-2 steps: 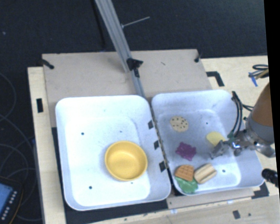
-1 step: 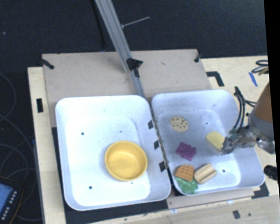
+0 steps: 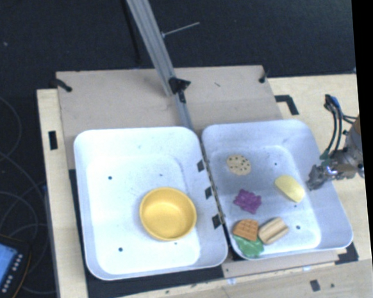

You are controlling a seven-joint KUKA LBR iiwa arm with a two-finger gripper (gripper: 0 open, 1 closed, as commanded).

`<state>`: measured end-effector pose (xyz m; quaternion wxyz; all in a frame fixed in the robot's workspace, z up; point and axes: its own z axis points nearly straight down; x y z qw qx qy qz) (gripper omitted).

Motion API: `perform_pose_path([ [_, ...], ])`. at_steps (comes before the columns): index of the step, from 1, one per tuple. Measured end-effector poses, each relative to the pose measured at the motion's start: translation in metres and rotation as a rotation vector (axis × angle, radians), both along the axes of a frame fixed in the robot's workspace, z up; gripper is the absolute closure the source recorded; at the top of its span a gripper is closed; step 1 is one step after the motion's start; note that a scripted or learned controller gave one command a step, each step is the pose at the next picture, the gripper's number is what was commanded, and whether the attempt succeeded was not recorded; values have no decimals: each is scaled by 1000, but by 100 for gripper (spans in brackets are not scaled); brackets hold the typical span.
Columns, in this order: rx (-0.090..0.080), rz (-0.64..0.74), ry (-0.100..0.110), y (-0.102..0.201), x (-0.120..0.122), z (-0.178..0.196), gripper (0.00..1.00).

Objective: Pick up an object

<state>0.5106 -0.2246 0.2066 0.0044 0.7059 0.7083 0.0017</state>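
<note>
A: What is lying in the bins, going left to right?

B: A yellow bowl (image 3: 168, 212) is sitting in the left bin (image 3: 99, 184). In the right bin (image 3: 309, 232) a cookie (image 3: 238, 165), a purple piece (image 3: 247, 201), a waffle (image 3: 245, 229) on a green piece (image 3: 249, 247), a bread roll (image 3: 273, 229) and a yellow lemon-like piece (image 3: 290, 188) are lying.

A: How far is the task getting?

B: Judging from this, nothing is being lifted; every object is resting in a bin, so the grasp is not yet done.

A: And the hand (image 3: 317, 175)?

B: It is hovering at the right bin's right rim, just beside the yellow lemon-like piece, the arm reaching in from the right. Whether it is apart or together, I cannot tell.
</note>
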Motion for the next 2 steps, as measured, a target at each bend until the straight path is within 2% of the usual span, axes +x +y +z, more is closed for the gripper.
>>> perform_pose_path([
  [1, 3, 1, 5, -1, 1, 7, 100],
  [2, 4, 5, 4, 53, 9, 21, 100],
])
